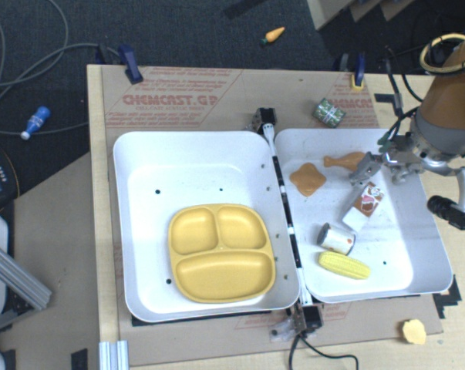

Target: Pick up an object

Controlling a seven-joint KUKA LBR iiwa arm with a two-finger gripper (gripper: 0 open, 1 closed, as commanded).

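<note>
In the camera view, the pincer [371, 168] hung over the right bin [425, 272]; whether it gaped or was closed, I cannot tell. Just below it lay a small red-and-white carton [365, 206], tilted, apart from a yellow corn cob [344, 265].

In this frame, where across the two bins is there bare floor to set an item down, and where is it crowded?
Left bin: bare floor above and left of the yellow divided plate. Right bin: crowded middle, with the brown patty, drumstick, carton, can and corn; its lower right corner is bare.
</note>
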